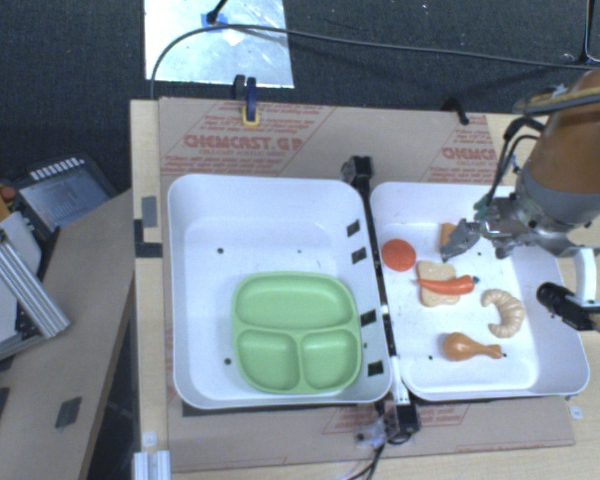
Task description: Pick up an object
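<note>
The two-finger gripper (467, 236) sits low over the far part of the right-hand shallow white bin (555, 373); whether it is spread or pressed together cannot be made out at this slant, and nothing shows between its tips. Touching or just beside the tips on the left is a small orange-brown toy piece (447, 235), partly hidden by the metal.

Just nearer lie a slim orange toy carrot (446, 285) resting across a pale tan slice of toy bread (436, 275), with a flat red-orange disc (398, 255) to their left. Farther out toward the near right are a curved cream toy croissant (505, 311) and a brown toy drumstick (469, 347).

These look like light, stiff, smooth plastic, likely to slip. The carrot's narrow middle seems the surest hold.

The left white bin (195, 268) holds a light green three-compartment plastic tray (296, 331).
</note>
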`<state>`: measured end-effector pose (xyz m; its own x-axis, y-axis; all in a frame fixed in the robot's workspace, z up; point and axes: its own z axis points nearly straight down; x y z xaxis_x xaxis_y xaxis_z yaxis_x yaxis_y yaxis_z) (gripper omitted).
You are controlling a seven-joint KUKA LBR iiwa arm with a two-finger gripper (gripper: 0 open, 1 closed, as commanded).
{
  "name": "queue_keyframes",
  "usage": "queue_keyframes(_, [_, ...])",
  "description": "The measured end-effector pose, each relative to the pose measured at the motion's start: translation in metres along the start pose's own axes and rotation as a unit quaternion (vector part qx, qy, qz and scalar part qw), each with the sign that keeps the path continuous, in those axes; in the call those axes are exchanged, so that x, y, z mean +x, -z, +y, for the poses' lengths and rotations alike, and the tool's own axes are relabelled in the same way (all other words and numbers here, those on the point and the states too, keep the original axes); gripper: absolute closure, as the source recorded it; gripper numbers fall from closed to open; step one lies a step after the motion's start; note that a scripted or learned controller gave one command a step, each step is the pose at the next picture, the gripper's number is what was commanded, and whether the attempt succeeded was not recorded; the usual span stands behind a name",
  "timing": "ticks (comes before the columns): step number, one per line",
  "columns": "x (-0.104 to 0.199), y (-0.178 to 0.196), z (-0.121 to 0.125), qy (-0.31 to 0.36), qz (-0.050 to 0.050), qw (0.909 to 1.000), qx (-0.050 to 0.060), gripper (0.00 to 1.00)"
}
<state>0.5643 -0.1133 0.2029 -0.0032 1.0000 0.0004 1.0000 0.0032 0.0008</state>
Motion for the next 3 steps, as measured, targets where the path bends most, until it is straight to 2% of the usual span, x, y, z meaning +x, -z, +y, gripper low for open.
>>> queue_keyframes(3, [0.009,-0.119,0.004,-0.001,-0.001,1.0,0.0,0.0])
